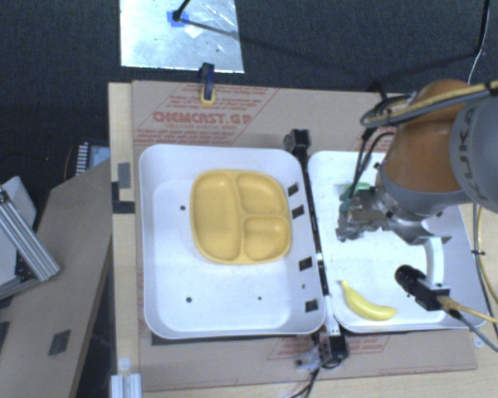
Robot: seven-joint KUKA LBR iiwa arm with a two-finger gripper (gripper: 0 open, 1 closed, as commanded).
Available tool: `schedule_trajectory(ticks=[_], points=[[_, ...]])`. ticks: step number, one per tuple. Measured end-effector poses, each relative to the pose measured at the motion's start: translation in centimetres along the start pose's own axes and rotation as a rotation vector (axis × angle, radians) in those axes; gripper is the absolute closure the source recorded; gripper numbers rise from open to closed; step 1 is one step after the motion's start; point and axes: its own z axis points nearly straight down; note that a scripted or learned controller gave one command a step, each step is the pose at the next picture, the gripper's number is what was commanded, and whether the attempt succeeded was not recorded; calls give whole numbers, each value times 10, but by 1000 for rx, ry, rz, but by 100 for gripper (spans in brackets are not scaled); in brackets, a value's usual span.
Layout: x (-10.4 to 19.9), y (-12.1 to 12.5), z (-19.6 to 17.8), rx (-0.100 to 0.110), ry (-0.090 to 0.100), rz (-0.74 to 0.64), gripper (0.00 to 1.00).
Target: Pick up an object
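The banana, the likeliest pick target, lies flat near the front edge of the right bin, curved, stem end pointing toward the divider btwn the bins, w/ clear white floor on most sides. A small green object sits farther back in the same bin, partly hidden under the arm, so what it is can't be told. The gripper hangs over the bin's middle, near the divider, behind the banana and apart from it; nothing is seen held in it, and how far it is open can't be told from this slanted view. A black cylindrical part on a white bracket sticks out below the wrist, just beside the banana's right end. For a good grasp, the arm probably needs to shift toward the front of the bin, line the closing axis across the banana's narrow width, approx at mid-length, then descend straight. Risk: the curve may roll the fruit, and the front wall leaves little room. The left bin carries a yellow divided plate, well apart.
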Motion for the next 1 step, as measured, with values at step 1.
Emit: schedule_trajectory(ticks=[1], points=[[45,20,-6,-2,0,0,100]])
